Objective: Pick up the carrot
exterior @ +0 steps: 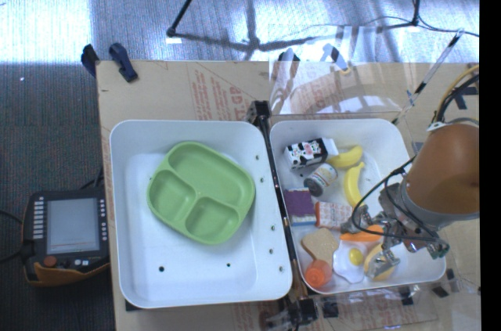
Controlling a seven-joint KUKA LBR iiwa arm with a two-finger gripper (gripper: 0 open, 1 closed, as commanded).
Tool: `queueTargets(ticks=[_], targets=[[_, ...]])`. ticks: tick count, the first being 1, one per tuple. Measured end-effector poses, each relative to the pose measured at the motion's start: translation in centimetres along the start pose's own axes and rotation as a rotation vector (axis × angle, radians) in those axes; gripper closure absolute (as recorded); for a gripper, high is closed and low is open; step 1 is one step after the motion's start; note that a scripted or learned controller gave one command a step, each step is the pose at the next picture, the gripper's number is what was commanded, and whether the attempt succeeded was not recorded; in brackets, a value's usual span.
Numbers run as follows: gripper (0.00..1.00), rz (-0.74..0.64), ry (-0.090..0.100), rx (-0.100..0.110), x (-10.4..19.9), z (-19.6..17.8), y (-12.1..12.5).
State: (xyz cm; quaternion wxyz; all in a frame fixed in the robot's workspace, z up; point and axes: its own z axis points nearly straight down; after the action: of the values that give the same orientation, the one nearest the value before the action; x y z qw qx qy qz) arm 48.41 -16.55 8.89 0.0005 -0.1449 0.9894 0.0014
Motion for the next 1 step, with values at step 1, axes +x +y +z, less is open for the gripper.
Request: queueTargets(ticks=[1], targets=[[1.0, -0.005, -0.015, 0.006, -0.62, -1.21, -0.04]])
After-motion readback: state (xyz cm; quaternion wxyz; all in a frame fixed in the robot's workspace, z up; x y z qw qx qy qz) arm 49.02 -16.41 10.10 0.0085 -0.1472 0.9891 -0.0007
